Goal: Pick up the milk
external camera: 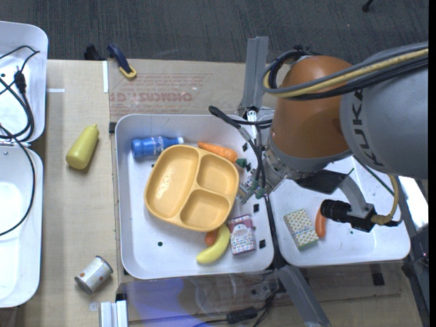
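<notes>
Two shallow white bins (129, 203) (354, 247) sit side by side on the worktop. The left bin holds one yellow divided plate (191, 187), one blue bottle (155, 146), one banana (213, 250), two carrots (218, 150) (212, 237) and one small milk carton (242, 235). The right bin holds one patterned sponge (300, 228) and one carrot (320, 225). Outside the bins lie one yellow mustard bottle (82, 147) and one can (92, 273).
</notes>
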### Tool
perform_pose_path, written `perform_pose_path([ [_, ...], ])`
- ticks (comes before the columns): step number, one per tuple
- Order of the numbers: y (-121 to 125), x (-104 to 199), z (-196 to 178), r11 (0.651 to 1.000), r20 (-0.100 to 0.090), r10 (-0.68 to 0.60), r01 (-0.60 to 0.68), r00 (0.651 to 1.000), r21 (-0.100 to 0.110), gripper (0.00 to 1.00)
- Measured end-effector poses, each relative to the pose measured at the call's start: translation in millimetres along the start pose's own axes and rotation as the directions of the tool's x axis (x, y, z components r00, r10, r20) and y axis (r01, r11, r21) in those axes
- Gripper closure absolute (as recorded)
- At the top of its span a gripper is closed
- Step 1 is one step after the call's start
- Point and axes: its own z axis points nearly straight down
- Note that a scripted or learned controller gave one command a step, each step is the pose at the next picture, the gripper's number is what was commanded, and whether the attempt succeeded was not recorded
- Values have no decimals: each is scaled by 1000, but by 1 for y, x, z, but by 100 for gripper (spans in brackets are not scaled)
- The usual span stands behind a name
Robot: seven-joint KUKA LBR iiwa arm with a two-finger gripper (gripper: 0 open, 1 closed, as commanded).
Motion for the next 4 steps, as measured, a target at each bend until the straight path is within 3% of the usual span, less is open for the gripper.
perform_pose_path([
  [1,0,0,0,1000,0,0,0,1000,0,0],
  [2,0,-2,-7,1000,-1,1,-1,1000,4,100],
  [3,-51,-98,-45,999,0,52,-52,999,0,100],
  [4,-10,-54,39,993,-2,115,-115,993,3,100],
])
